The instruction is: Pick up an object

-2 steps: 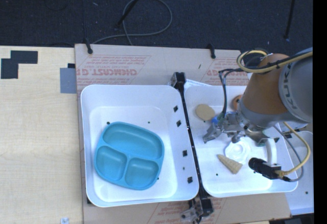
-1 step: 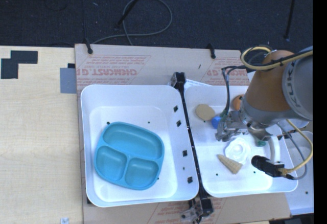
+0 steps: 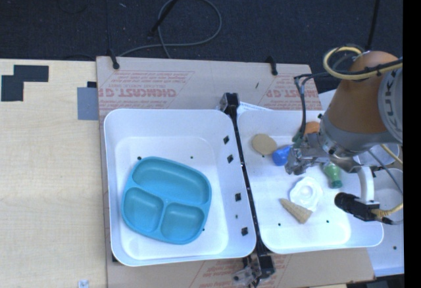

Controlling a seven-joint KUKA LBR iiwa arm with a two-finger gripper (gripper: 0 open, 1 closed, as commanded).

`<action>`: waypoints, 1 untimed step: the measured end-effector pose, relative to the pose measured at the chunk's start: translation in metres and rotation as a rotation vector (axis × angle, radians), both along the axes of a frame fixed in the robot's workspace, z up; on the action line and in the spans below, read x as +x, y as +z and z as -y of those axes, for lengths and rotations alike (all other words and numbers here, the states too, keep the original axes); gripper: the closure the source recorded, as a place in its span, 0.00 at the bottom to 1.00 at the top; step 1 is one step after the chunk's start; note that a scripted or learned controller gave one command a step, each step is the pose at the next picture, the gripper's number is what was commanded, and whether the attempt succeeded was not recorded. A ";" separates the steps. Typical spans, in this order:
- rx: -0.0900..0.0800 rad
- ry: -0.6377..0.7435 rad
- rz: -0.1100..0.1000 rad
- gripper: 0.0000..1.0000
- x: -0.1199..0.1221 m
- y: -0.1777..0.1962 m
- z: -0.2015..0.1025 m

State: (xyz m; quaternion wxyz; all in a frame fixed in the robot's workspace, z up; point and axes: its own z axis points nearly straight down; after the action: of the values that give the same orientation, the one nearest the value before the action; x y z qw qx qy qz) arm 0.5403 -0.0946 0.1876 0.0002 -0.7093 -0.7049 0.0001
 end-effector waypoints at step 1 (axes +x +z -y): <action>0.000 0.005 0.001 1.00 0.001 0.030 0.001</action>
State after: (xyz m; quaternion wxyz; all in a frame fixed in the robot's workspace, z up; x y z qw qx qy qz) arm 0.5409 -0.0958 0.2181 -0.0001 -0.7076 -0.7066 -0.0002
